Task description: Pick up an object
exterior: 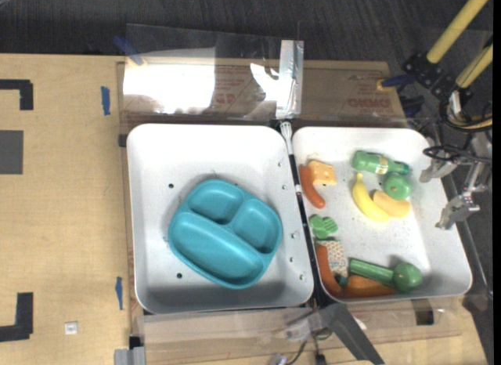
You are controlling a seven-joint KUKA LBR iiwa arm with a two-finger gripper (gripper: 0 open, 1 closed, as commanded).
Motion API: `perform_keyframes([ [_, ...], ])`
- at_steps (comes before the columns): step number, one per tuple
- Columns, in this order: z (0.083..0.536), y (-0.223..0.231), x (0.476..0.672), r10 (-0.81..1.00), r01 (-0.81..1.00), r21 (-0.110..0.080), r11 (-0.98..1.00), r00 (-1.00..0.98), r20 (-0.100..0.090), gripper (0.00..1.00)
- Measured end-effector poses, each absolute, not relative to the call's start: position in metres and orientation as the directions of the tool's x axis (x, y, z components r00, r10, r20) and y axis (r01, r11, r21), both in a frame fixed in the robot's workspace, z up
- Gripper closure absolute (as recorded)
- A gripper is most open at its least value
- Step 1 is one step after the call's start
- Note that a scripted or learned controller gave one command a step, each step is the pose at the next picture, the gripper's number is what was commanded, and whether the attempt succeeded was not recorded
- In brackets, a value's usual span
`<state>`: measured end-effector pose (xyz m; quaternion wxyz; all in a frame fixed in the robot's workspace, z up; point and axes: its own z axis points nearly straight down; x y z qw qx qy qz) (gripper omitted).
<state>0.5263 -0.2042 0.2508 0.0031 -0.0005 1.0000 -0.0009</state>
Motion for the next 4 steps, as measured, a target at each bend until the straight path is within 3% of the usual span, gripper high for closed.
perform_keyframes([
  [1, 0.098, -0.179, 0.539, 0.054, 0.054, 0.0, 0.999, -0.999, -0.002, 0.0],
  [2, 0.089, -0.138, 0.531, 0.167, 0.167, -0.001, 0.986, -0.986, -0.013, 0.0],
  [3, 0.089, -0.102, 0.609, 0.377, 0.377, 0.004, 0.926, -0.926, -0.012, 0.0],
  [4, 0.109, -0.091, 0.599, 0.289, 0.289, 0.0, 0.957, -0.957, -0.006, 0.0],
])
